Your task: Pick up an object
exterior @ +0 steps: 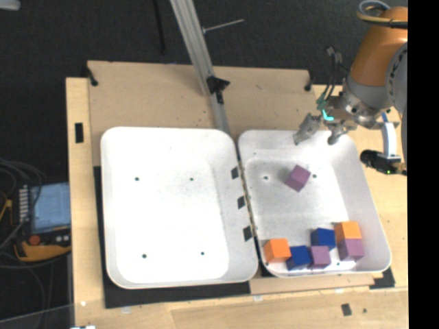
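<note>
The gripper (319, 134) hangs over the right bin's (363, 177) far edge, its fingers spread apart, holding nothing; a purple block (298, 177) lies alone just below; more blocks (317, 247) crowd the near edge.

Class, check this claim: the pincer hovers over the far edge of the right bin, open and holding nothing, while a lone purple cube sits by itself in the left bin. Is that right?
Not quite. The lone purple cube sits in the right bin, not the left one, as the camera view shows. The rest stands: the pincer hovers over that bin's far edge, open and holding nothing.
</note>
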`<state>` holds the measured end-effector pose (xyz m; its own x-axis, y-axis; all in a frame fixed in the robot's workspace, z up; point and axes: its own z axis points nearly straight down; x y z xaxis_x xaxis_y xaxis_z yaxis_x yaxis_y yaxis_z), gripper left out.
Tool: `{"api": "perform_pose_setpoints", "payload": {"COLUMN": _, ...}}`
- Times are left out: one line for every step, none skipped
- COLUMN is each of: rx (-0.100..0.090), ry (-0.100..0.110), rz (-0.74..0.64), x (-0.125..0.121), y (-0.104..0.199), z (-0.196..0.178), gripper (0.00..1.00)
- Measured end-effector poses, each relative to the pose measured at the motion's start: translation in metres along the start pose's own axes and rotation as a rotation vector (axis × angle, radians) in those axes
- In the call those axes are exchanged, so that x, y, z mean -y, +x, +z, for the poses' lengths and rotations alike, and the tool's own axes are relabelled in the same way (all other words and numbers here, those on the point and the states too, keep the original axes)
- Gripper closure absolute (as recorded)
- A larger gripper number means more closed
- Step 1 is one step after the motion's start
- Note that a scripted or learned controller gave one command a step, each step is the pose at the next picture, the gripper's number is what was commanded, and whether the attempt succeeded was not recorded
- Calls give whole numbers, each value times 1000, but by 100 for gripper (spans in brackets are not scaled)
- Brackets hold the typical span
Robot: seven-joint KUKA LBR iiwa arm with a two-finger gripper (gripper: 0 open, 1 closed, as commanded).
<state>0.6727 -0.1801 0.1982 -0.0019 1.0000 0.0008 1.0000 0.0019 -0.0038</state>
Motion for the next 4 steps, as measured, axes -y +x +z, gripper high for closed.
{"api": "perform_pose_setpoints", "payload": {"rx": 4, "ry": -3, "rz": -3, "x": -1, "y": -1, "z": -3, "gripper": 0}}
{"api": "perform_pose_setpoints", "payload": {"rx": 3, "ry": -1, "rz": -4, "x": 0, "y": 6, "z": 43, "gripper": 0}}
{"api": "perform_pose_setpoints", "payload": {"rx": 3, "ry": 0, "rz": -5, "x": 1, "y": 5, "z": 95, "gripper": 0}}
{"api": "perform_pose_setpoints", "payload": {"rx": 8, "ry": -9, "rz": -9, "x": -2, "y": 4, "z": 79, "gripper": 100}}
